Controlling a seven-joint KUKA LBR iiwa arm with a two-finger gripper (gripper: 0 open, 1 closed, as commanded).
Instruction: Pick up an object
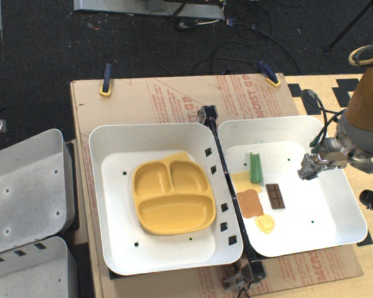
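The camera view is showing the hand (309, 169) hanging over the right bin (342, 227), its grip impossible to read, well apart from the green block (256, 168), brown bar (275, 196) and yellow piece (265, 223), so descending here is risking a grasp on nothing.

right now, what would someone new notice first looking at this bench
The big yellow divided tray stands out first, lying in the left bin. Next comes a small cluster along the left side of the right bin: a green stick, a dark brown bar, a reddish-brown piece and a small yellow piece. The gripper hangs over that bin's right half, apart from the cluster.
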